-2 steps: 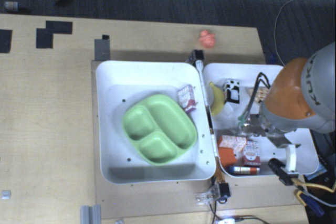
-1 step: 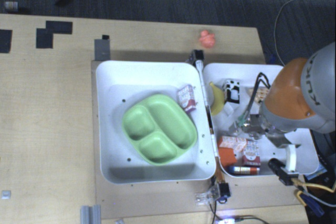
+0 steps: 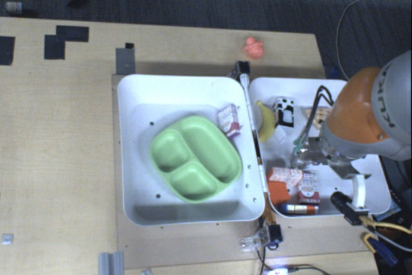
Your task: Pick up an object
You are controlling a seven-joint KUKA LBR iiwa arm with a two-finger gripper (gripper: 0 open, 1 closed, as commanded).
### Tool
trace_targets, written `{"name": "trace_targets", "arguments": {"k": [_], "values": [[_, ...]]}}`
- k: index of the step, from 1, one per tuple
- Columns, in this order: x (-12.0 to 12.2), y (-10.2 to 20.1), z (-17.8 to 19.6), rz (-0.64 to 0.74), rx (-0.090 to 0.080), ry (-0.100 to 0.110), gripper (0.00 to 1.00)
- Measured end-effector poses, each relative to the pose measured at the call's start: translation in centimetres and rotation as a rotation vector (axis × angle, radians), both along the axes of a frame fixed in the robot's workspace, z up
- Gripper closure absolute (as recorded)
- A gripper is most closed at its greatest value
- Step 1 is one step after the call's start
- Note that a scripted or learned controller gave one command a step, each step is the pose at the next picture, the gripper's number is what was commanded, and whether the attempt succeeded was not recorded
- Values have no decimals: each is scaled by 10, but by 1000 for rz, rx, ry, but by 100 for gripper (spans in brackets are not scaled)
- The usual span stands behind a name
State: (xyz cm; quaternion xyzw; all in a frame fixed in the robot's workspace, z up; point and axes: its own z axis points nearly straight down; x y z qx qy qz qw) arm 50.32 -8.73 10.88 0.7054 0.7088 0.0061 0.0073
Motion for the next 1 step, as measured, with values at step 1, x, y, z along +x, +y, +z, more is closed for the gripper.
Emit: {"name": "trace_targets", "arguments": {"k": [1], "values": [[0, 0, 0, 0, 0, 0, 0]]}}
